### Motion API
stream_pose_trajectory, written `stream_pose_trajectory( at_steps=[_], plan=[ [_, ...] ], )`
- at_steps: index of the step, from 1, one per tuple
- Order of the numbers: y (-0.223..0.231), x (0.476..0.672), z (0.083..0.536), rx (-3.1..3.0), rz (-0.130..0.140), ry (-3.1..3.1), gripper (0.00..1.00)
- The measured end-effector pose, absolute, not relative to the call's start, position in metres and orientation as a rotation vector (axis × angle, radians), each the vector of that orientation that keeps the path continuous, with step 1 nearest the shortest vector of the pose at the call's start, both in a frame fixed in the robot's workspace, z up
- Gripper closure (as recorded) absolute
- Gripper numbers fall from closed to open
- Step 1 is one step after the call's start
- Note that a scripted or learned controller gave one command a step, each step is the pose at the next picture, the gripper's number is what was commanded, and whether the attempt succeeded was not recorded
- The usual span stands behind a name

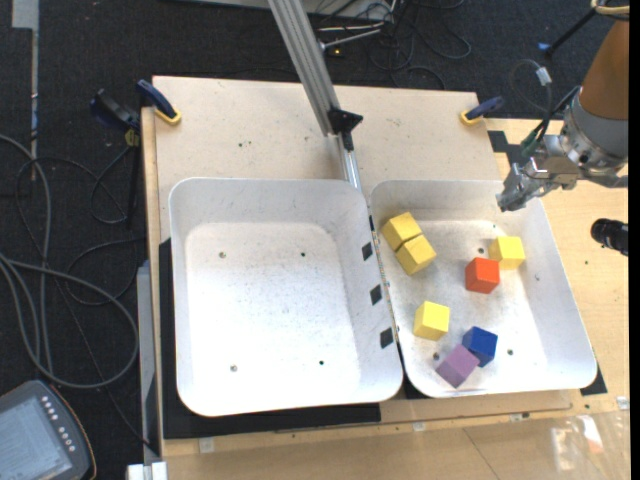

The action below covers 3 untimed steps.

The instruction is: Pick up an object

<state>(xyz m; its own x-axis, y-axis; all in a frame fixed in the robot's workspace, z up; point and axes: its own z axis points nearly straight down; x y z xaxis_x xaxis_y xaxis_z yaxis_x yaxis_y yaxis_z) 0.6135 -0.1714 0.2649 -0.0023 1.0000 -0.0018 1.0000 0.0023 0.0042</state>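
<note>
Jaws (512, 200), whose opening I cannot tell, hang above the far right rim of the right white plastic bin (572, 340); nearest lies the small yellow cube (508, 251), just below them, beside the orange-red cube (482, 274).

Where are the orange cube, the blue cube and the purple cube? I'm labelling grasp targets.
orange cube (482, 274): camera view, its top face.
blue cube (481, 343): camera view, its top face.
purple cube (458, 365): camera view, its top face.
</note>
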Motion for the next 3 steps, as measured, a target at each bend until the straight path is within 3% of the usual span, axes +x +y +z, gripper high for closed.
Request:
stream_pose_trajectory(
  at_steps=[2, 3],
  plan=[
    [-0.057, 0.584, 0.239, 2.216, 0.000, 2.232, 1.00],
    [-0.010, 0.573, 0.246, 2.214, 0.002, 2.231, 1.00]
  ],
)
